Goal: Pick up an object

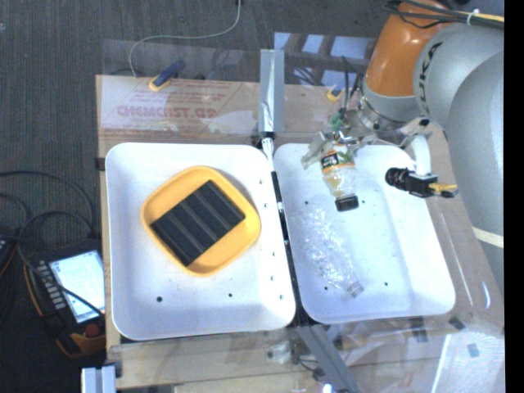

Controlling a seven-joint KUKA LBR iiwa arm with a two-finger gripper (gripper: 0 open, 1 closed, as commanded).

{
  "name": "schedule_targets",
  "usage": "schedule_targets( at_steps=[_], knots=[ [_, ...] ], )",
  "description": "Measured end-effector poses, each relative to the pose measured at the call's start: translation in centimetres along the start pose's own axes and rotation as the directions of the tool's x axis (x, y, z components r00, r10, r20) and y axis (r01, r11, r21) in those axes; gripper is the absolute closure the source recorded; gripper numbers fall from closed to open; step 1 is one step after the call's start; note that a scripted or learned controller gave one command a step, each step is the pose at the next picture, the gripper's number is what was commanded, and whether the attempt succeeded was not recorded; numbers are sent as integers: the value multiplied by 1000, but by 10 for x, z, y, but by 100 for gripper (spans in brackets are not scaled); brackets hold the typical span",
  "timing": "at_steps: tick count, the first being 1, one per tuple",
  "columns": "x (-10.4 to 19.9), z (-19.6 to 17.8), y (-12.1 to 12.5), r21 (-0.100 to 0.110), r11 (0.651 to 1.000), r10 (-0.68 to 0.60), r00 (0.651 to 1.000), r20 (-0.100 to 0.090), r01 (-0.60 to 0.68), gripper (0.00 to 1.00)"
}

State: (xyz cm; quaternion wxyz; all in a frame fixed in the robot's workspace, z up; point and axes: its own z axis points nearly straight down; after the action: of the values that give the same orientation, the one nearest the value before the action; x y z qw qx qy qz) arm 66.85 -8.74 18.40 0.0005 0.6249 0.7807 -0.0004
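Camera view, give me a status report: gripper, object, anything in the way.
Gripper at right bin's far edge, a small bottle hanging below it; grip unclear. Clear plastic bottle lies in that bin. Yellow tray in left bin. Nothing blocking.

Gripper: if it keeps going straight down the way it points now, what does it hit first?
Most likely the small bottle right under the gripper, at the far side of the right bin. Depth is hard to judge from this slanted view; they may already touch.

A small bottle [336, 174] hangs just below the gripper [340, 142] over the right bin [409, 244], a clear plastic bag [327, 248] beneath. In the left bin [131, 301], well left of the fingers, lies a dish [201, 219].
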Motion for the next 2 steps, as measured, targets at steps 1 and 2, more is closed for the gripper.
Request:
schedule_targets(
  at_steps=[1,2],
  knots=[
    [-36,93,-13,24,996,81,997,-5,-81,100],
    [-17,93,-20,-6,968,250,968,5,-250,100]
  ],
)
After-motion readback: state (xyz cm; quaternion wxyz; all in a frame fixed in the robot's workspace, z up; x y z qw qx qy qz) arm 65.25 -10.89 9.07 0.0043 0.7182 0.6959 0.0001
